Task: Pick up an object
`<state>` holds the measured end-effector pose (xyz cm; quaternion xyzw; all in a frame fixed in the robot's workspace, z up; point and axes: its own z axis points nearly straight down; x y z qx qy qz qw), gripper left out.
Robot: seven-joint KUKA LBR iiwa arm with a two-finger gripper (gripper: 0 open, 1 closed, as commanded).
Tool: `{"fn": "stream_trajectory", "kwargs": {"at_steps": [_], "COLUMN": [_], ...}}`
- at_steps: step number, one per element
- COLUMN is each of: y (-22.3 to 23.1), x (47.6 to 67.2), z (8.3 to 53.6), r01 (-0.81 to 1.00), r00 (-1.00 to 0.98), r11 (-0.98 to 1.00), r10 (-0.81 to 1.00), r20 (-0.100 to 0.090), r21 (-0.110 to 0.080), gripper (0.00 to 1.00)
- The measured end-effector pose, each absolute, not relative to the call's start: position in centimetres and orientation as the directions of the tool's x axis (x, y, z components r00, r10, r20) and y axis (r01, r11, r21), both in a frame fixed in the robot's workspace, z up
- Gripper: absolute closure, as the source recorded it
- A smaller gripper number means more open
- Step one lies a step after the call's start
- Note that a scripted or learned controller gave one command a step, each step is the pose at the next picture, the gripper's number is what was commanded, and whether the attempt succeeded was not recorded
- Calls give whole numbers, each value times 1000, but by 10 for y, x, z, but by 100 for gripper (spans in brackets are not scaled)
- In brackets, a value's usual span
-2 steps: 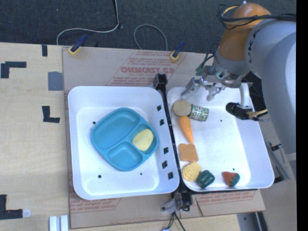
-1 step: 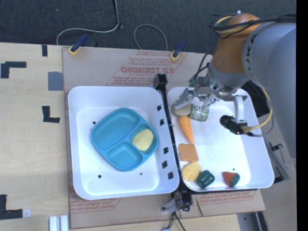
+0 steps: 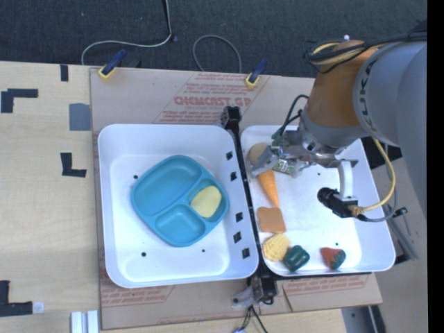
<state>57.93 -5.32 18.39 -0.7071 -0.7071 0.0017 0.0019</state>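
Toy carrot (image 3: pixel 269 188) is my best guess at the target: it lies in the upper left part of the right bin (image 3: pixel 374 238), pointing down the frame, with its top end right under the gripper (image 3: pixel 279 159).

Working from the left of the frame: the left bin (image 3: pixel 111 186) carries a blue divided plate (image 3: pixel 166 196), and a pale yellow lemon-like piece (image 3: pixel 206 201) sits in that plate's right compartment. Across the black divider (image 3: pixel 239 186), the right bin has a row down its left side: a beige rounded piece (image 3: pixel 258 152) at the top, partly covered by the gripper, then the carrot, then an orange-brown slab (image 3: pixel 271 219), then a yellow corn-like piece (image 3: pixel 275 246). A dark green piece (image 3: pixel 296 257) lies just beside the corn, and a red strawberry-like piece (image 3: pixel 333 257) sits further right along the lower wall.

The arm (image 3: pixel 340 103) enters from the upper right and is bent down over the bin's upper left corner. Whether the gripper is spread or closed, and whether anything is caught in it, I cannot tell; its tip is a blur of metal and wiring.

This looks like the descent or grasp stage. The next move calls for a firm close on one piece, then a straight lift clear of the neighbours.
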Motion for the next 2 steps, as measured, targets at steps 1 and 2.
{"fn": "stream_trajectory", "kwargs": {"at_steps": [1, 2], "y": [-53, -103], "x": [571, 569], "z": [184, 99], "r01": [1000, 1000], "r00": [0, 4], "r11": [0, -4], "r10": [1000, 1000], "r20": [0, -2], "r21": [-3, -8], "gripper": [0, 0]}}
